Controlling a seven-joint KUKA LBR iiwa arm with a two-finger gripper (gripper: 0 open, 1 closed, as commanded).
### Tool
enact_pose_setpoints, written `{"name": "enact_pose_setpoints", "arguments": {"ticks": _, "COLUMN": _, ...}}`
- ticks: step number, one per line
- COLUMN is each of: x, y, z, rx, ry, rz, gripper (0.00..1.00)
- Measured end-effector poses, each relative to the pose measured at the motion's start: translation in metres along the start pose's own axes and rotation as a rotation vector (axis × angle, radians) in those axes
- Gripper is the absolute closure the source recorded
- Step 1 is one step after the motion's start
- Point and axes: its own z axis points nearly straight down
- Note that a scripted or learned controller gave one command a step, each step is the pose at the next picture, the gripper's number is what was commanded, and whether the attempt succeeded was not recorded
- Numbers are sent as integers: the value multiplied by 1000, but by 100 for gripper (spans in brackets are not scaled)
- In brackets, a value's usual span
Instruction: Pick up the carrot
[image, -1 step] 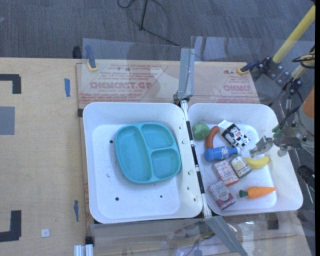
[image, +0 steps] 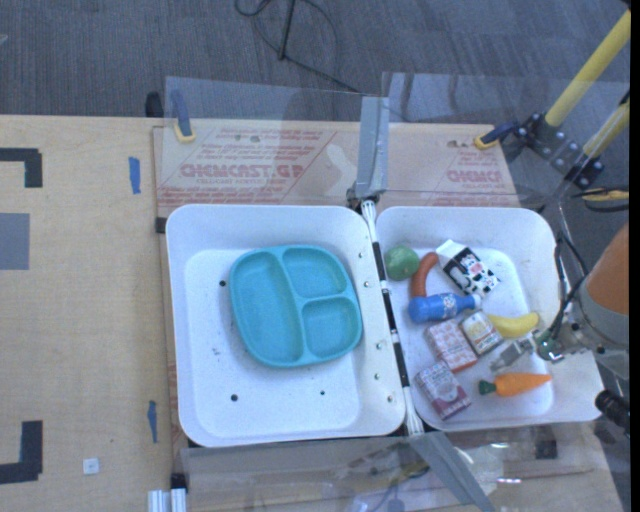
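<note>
1. A robotics lab or test cell, seen from above: a plywood desk carries two shallow white bins side by side.
2. Black corner marks and blue tape strips sit on the desk's left part.
3. Clear plastic sheets stand along the bins' far edge, held by a clamp.
4. Loose black cables lie on grey carpet beyond the desk's far edge.
5. Yellow rods and a grey and orange robot arm enter at the right.
</note>
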Motion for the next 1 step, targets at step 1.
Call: {"name": "enact_pose_setpoints", "arguments": {"ticks": 1, "x": 3, "y": 29, "z": -28, "rx": -3, "ry": -4, "rz": 333, "gripper": 0}}
